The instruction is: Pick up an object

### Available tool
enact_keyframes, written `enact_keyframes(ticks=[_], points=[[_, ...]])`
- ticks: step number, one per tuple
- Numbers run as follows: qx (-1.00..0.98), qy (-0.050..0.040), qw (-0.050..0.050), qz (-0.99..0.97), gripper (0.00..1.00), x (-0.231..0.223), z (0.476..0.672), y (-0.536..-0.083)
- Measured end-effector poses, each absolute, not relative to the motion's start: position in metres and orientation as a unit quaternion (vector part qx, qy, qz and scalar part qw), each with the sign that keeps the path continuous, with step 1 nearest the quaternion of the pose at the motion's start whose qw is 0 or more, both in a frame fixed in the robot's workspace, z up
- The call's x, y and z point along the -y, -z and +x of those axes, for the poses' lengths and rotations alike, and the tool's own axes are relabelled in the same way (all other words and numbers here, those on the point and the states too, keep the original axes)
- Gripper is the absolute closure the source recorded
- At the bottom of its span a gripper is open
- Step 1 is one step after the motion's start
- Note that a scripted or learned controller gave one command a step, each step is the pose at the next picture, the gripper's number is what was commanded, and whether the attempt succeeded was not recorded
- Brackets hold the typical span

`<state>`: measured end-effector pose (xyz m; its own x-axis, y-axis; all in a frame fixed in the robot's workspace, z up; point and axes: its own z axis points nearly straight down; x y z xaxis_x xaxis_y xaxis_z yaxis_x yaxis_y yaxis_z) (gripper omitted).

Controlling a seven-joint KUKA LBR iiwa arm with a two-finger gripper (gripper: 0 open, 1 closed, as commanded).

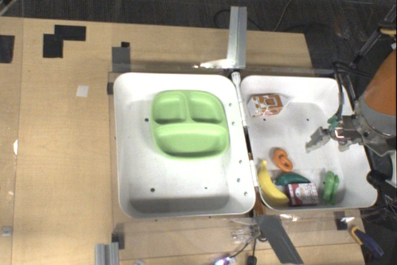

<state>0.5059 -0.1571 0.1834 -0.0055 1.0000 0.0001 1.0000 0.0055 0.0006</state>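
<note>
Gripper [317, 139] held open above right bin [310, 93], nothing gripped, banana [270, 184], can [303, 193] near front wall, green tray [188, 123] in left bin [133, 146].

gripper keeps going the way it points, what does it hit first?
Probably bare floor of the right bin. The gripper points left and slightly down; the orange piece sits just below that line, though depth is hard to judge.

1. Left white bin [127, 152] holding a green divided tray [188, 122], face up.
2. Black patches [62, 39] on the wooden bench [56, 152].
3. Metal post [237, 37] behind the bins.
</note>
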Motion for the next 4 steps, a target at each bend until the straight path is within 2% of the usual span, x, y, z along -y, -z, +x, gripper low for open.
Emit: enact_keyframes(ticks=[1, 2, 3, 4], points=[[-0.694, -0.001, 0.001, 0.72, 0.0, 0.123, 0.561, -0.204], [-0.738, -0.0001, 0.0, 0.675, 0.0, 0.103, 0.551, -0.113], [-0.742, -0.0054, 0.007, 0.67, 0.0, 0.096, 0.533, -0.092], [-0.703, -0.0007, 0.001, 0.711, 0.0, 0.122, 0.536, -0.107]])
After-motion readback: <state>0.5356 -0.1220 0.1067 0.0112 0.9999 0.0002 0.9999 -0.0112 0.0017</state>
